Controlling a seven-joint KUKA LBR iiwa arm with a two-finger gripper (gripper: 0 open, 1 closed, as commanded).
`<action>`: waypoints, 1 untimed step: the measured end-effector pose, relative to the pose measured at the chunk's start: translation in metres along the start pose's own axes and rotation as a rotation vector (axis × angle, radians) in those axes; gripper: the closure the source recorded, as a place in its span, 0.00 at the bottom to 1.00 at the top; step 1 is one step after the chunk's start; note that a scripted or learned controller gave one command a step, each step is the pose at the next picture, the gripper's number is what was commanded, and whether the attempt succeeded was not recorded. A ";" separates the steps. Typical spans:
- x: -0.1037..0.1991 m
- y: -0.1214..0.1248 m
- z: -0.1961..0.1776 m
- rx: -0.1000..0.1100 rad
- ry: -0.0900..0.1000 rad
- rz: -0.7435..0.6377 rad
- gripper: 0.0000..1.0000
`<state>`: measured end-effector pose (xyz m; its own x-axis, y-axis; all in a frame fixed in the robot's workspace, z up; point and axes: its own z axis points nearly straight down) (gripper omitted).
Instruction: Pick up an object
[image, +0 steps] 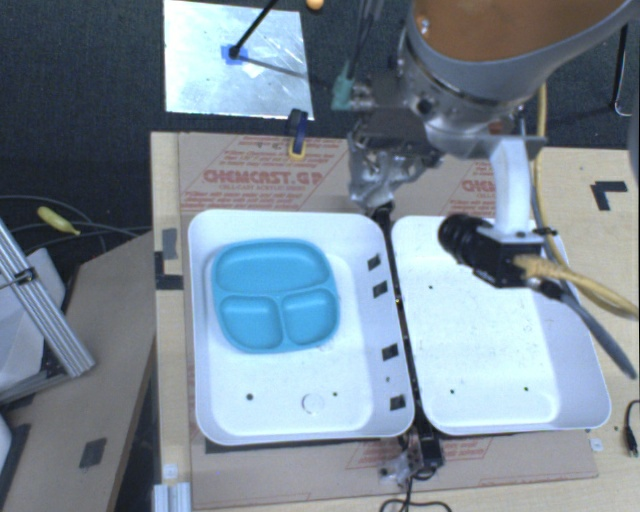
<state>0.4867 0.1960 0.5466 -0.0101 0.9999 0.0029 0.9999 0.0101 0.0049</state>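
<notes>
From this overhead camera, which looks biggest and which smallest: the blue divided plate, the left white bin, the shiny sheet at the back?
Largest to smallest, as they look in the camera view:
1. Left white bin
2. Blue divided plate and shiny sheet look close in size; the sheet lies farther back and is cut off by the frame's edge, so I won't rank them.

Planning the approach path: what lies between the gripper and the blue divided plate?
In the camera view, only bare white floor and rim of the left bin lies between the gripper and the blue divided plate.
</notes>
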 end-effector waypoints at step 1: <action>-0.072 0.043 0.012 0.003 -0.005 0.017 1.00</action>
<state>0.5300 0.1243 0.5341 0.0065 1.0000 -0.0018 1.0000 -0.0065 0.0016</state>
